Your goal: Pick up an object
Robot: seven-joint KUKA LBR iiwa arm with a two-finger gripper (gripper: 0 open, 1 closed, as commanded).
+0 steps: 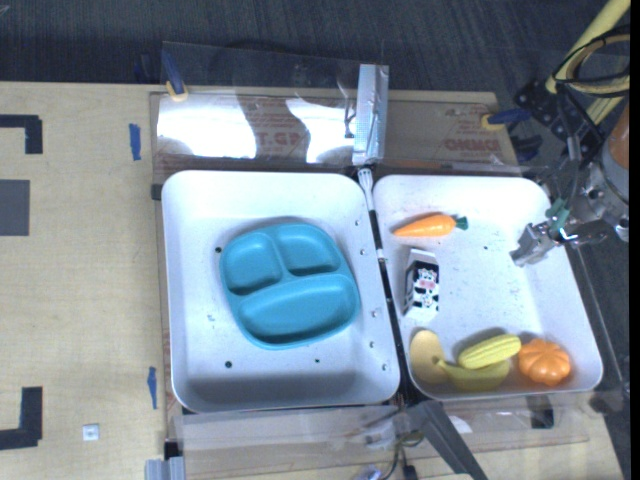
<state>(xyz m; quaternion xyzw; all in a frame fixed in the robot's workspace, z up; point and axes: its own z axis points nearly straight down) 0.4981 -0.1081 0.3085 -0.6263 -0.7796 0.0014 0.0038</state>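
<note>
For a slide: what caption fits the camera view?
Gripper over right white bin of toy foods; blue divided plate in left white bin.

Divided plate (pixel 288 283) in left bin (pixel 190 208); carrot (pixel 428 225), carton (pixel 424 284), banana (pixel 440 363), corn (pixel 489 349), pumpkin (pixel 545 362) in right bin (pixel 560 298).

Fixed overhead camera, slanted down, both bins (pixel 190 198)

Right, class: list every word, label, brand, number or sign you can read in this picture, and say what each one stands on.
Red print on the cardboard behind the bins: letters show, too blurred to read.
Red print under the clear plastic sheet: hidden by glare, unreadable.
Small carton in the right bin: a black and white picture, no readable words.
Nothing else carries text.
</note>
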